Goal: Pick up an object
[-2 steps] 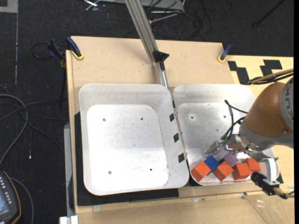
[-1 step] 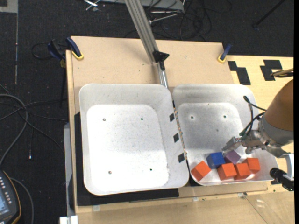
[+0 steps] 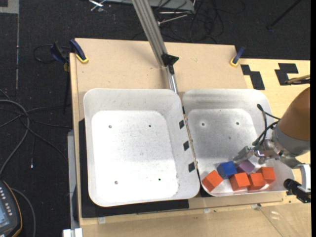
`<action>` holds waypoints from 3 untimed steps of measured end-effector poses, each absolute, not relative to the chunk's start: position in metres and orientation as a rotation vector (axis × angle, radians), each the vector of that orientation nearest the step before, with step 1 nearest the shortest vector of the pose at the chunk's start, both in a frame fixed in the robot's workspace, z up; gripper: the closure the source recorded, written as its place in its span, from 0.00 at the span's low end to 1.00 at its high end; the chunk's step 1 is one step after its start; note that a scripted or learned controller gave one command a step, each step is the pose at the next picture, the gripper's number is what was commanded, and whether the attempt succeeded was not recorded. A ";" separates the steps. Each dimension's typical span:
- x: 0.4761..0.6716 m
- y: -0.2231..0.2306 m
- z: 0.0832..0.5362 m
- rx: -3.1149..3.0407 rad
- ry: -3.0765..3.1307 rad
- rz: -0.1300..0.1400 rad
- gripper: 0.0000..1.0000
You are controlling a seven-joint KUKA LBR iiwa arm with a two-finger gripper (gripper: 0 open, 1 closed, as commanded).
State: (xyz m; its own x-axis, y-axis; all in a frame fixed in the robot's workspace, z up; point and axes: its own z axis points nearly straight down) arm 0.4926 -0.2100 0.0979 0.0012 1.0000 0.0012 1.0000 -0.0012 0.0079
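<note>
**Gripper low over the blocks in the right bin**

My arm (image 3: 296,125) comes in from the right, its orange band at the frame edge and the grey wrist below it. My gripper (image 3: 249,154) sits low in the right bin (image 3: 222,102), at the bin's near right part, just above the heap of blocks. I cannot tell how the gripper stands, and I see no block in it.

The blocks lie bunched in the near right corner of that bin. A blue block (image 3: 227,169) lies just near-left of the gripper tip. A purple block (image 3: 245,167) lies right beside it, partly under my wrist parts. 4 orange blocks ring them on the near side: 1 (image 3: 213,180) at the far left of the heap, tilted, 1 (image 3: 240,181) next to it, 1 (image 3: 256,180) touching that one, and 1 (image 3: 268,174) at the right end. The heap is tight, blocks touching or nearly touching.

The left bin (image 3: 131,147) lies alongside, its right rim overlapping the right bin's left rim. Both bins rest on the counter (image 3: 123,65). A metal pole (image 3: 150,26) slants from the far side down to the seam between the 2 bins. Yellow-tipped clamps (image 3: 78,51) grip the counter's far corners.
</note>
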 end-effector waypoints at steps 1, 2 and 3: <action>0.493 -0.210 0.107 2.215 2.216 0.009 1.00; 0.492 -0.210 0.107 2.218 2.215 0.008 0.00; 0.492 -0.211 0.097 2.218 2.217 0.005 0.00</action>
